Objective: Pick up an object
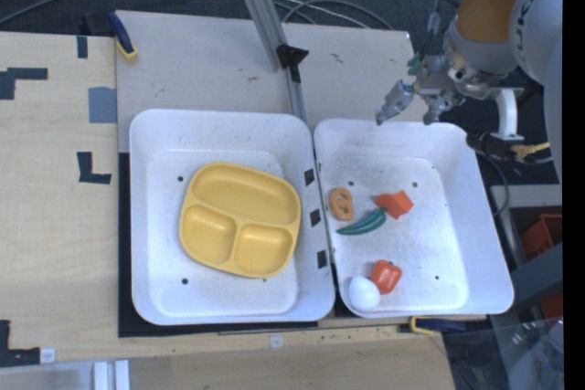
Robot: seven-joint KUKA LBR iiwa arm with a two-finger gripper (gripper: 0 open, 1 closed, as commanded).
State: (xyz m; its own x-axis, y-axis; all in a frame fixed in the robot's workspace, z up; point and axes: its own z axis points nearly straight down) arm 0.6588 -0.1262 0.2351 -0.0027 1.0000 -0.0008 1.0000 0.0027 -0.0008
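Gripper (413,105) fingers (393,102) apart, empty

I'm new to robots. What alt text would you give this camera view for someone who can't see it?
A grey and orange robot arm's open gripper hovers above the far rim of the right white bin, which holds a red pepper, white egg, green bean pod, orange block and round cookie. The left bin holds a yellow divided plate.

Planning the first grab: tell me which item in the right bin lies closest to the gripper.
The orange-red block, highest in the right bin, lies nearest the gripper; the other pieces sit lower or further left.
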